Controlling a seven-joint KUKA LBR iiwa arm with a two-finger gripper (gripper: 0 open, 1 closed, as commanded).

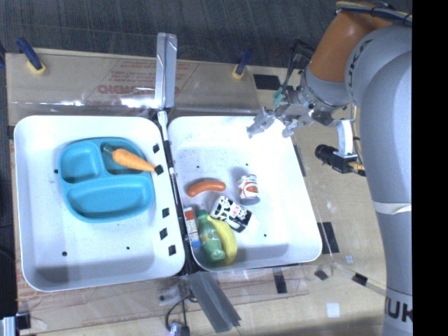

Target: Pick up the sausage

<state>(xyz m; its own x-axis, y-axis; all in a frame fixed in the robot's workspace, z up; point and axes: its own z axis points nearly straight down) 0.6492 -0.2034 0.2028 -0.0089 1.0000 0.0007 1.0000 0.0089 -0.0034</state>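
The sausage (205, 186) is a short orange-red link lying flat on the floor of the right bin (280, 152), left of centre. My gripper (273, 127) hangs over the bin's far right part, up and to the right of the sausage and well apart from it. Its two fingers are spread, with nothing between them.
Near the sausage lie a small red-and-white can (248, 188), a black-and-white cow-patterned item (232, 212), a banana (225, 237) and a green bottle (208, 239). The left bin (42, 208) holds a blue divided plate (105, 180) with a carrot (133, 159).
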